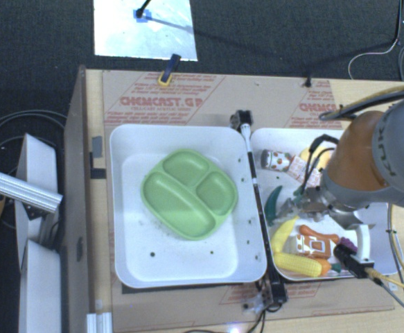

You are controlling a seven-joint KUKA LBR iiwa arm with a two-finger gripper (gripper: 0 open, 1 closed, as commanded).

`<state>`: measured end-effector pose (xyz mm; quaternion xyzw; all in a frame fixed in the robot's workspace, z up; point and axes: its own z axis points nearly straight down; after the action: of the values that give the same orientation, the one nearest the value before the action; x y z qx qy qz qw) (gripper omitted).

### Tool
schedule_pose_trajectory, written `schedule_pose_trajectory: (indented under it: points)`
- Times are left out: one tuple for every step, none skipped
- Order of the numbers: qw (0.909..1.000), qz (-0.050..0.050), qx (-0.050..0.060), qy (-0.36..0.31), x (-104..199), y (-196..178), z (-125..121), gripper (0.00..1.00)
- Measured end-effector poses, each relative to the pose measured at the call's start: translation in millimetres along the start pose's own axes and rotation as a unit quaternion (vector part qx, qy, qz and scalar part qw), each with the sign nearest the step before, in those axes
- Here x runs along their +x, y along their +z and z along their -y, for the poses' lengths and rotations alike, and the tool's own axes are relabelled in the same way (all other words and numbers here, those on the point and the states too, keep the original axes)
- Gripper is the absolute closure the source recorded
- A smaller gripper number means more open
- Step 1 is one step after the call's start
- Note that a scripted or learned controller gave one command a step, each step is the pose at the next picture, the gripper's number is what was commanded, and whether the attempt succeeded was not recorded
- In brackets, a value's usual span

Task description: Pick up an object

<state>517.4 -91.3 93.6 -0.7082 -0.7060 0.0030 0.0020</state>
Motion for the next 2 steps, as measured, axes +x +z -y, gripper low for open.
schedule_pose_trajectory:
  points:
    - [1.0000, -0.001, -0.004, -0.001, 7.5, 11.1, 21.6, 0.00]
    - [1.0000, -0.002, -0.004, -0.002, 7.7, 0.8, 19.3, 1.00]
